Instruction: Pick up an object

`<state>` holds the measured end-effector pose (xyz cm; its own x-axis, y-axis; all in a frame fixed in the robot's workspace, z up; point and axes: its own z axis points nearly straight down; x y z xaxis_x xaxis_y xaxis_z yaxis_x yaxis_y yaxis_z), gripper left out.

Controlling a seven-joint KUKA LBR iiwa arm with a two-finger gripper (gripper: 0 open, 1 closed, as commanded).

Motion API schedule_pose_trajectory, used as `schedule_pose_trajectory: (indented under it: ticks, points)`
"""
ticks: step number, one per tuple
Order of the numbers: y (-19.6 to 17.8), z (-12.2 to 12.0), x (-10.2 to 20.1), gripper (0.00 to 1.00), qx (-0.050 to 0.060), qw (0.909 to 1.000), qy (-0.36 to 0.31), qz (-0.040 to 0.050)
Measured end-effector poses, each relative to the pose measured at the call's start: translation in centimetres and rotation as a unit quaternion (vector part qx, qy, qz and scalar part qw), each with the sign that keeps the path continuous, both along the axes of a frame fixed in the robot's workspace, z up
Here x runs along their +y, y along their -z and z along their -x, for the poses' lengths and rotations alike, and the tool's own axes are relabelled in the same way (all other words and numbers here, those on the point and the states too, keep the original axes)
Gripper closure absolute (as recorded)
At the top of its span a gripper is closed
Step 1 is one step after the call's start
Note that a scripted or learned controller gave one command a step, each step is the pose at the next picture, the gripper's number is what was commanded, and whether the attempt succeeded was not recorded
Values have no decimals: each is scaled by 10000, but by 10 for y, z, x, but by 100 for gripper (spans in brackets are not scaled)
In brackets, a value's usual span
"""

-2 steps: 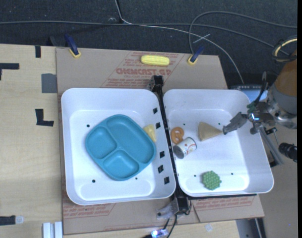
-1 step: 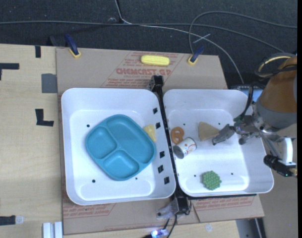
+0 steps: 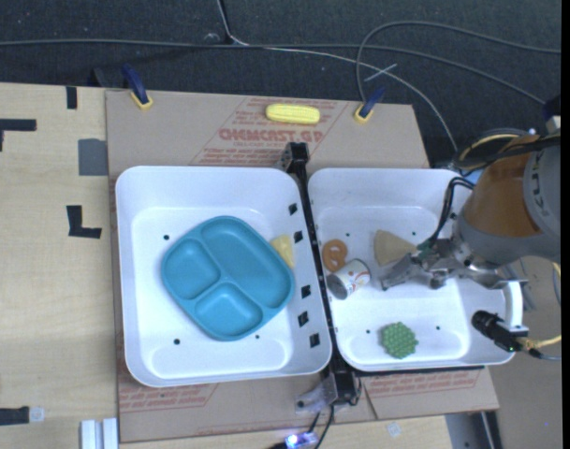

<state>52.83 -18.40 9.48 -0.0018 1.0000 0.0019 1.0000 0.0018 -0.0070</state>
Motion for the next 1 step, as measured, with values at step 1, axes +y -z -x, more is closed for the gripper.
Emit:
schedule_pose_trajectory:
  ticks: [1]
  points:
    - [-13, -1, 0, 100, -20, 10000, -2, 5]
